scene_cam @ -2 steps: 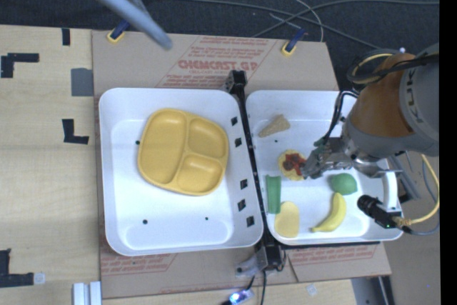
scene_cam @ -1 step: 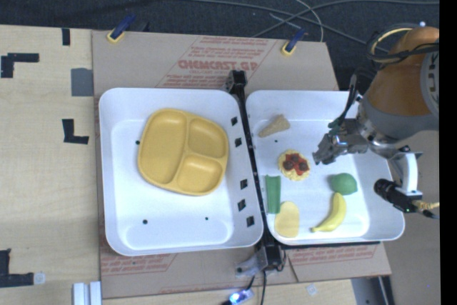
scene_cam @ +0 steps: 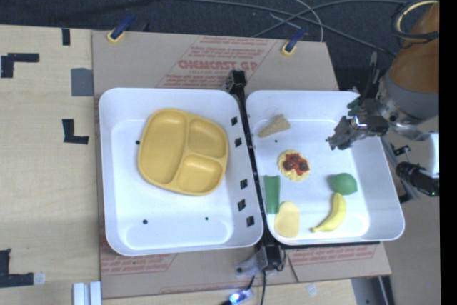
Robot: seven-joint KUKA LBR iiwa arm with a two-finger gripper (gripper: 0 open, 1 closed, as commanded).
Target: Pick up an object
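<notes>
- the gripper point(scene_cam: 341, 139) hangs over the far right part of the right bin point(scene_cam: 378, 175), its dark fingers pointing left and a little toward the near side; they look slightly parted with nothing between them, though the gap is small and dark.
- behind it the grey wrist rises to the right, with the orange band point(scene_cam: 421, 19) at the far right edge of the scene.
- nearest the gripper, toward the near side, a green rounded piece point(scene_cam: 344, 183) lies on the bin floor, apart from the fingers.
- just beside that green piece, on its near side, a yellow banana point(scene_cam: 332, 213) lies curved, its tip pointing left.
- left of the gripper, near the middle of the bin, sits a small round pastry with red topping point(scene_cam: 294, 165).
- farther off, toward the far left of the same bin, a tan wedge-shaped piece point(scene_cam: 274, 126) rests close to the divider.
- along the left wall of the right bin a green flat strip point(scene_cam: 272, 193) lies lengthwise, and a pale yellow rounded piece point(scene_cam: 288, 219) sits touching its near end.
- the left bin point(scene_cam: 114, 175) holds a yellow divided plate point(scene_cam: 183, 151) with three compartments, well apart from the gripper.
- both bins rest on a brown cardboard sheet point(scene_cam: 214, 62) on the bench, with yellow-and-blue clamps point(scene_cam: 293, 41) at its far edge.
</notes>
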